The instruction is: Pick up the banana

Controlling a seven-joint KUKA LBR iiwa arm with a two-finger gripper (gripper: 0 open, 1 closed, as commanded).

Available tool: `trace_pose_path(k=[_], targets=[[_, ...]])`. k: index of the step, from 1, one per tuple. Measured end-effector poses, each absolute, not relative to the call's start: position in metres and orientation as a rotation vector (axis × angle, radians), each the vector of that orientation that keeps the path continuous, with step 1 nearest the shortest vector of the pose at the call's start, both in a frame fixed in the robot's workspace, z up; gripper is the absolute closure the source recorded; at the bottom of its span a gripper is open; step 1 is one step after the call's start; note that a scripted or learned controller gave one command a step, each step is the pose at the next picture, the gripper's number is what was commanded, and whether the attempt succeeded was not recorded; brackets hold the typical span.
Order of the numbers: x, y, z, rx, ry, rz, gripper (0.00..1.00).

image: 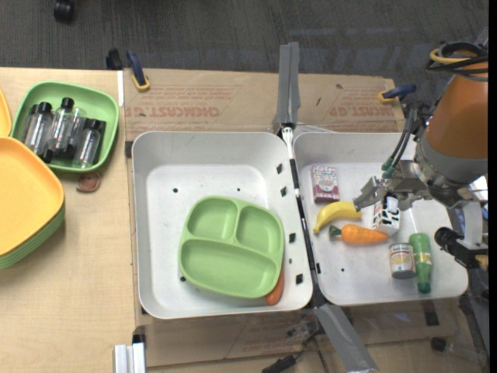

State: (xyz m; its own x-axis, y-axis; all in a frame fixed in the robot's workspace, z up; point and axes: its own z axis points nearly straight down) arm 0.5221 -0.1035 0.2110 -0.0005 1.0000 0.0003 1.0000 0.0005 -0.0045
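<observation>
Cardboard-topped bench (pixel 202 103) bears bins; grey carpet (pixel 233 14) beyond.

We see the arm (pixel 460 123) as a thick, rounded body with a broad orange band over a grey wrist section. Black and yellow cables loop at its top edge, and thin dark cables run down its left side towards the wrist. Below the grey section sits a cluster of grey and silvery metal brackets and plates, angular and blocky, with dark fittings. The end effector (pixel 380 195) is of the same grey metal; its finer parts are too small to make out.
</observation>
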Motion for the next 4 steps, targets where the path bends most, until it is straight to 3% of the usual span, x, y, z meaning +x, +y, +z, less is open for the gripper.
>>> trace_pose_path(k=[1,2,3,4], targets=[[0.558,-0.077,0.191,-1.945,-2.466,0.002,0.00],[0.563,-0.077,0.191,-2.078,-2.356,0.002,0.00],[0.585,-0.105,0.135,-1.684,-2.651,0.002,0.00],[0.558,-0.105,0.091,-1.440,-2.791,0.001,0.00]])
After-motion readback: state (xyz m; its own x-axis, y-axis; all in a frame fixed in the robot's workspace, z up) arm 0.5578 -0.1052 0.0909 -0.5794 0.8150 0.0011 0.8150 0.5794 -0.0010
